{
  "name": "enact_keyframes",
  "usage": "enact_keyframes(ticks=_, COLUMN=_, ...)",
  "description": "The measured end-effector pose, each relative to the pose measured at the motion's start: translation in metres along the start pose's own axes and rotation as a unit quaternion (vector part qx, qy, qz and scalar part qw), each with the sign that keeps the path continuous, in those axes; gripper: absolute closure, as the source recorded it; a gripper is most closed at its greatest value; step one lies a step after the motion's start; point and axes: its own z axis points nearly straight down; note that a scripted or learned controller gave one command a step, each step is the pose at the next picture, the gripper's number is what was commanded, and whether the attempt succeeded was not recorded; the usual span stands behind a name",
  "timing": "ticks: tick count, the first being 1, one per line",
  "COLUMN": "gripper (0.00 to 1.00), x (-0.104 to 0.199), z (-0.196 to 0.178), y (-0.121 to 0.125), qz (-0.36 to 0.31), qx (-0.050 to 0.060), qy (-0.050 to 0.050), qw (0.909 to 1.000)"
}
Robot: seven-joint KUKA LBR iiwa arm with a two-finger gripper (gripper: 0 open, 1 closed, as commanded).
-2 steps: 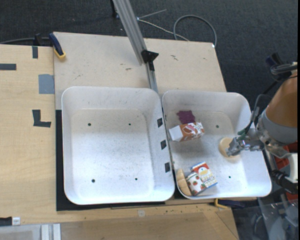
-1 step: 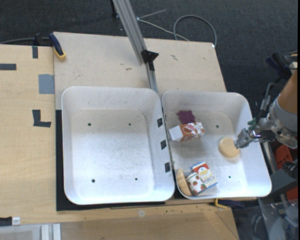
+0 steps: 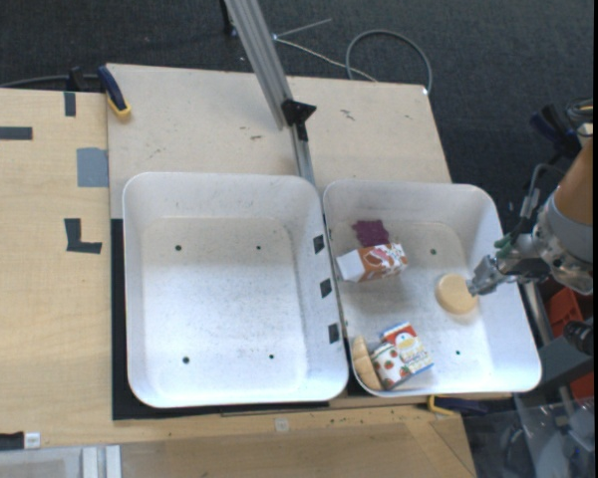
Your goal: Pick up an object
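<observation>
1. Tan puck (image 3: pixel 457 296), round, lies in the right bin (image 3: pixel 508 352) near its right wall; looks light, stiff, smooth. Likely best pinched across its width.
2. Gripper (image 3: pixel 483 276) sits at the puck's upper right edge, touching or just beside it; cannot tell its state.
3. Other picks: carton (image 3: pixel 404 353) at the front, packet (image 3: pixel 375 261) mid-bin, both well apart from the gripper.

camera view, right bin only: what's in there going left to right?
Right bin, left to right: purple item and the brown-and-white packet just below it (overlapping in x), then the red-and-white carton, then the round tan piece, then the gripper at its right edge.
</observation>
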Motion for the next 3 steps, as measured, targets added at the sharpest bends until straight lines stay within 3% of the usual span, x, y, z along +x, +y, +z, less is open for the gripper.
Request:
enact_keyframes(ticks=2, gripper=1.0, x=0.091, z=0.009, y=0.062, qz=-0.003, qx=0.0, qy=0.001, qw=1.0)
enact_keyframes(ticks=3, gripper=1.0, x=0.142, z=-0.003, y=0.086, qz=-0.003, qx=-0.001, qy=0.001, qw=1.0)
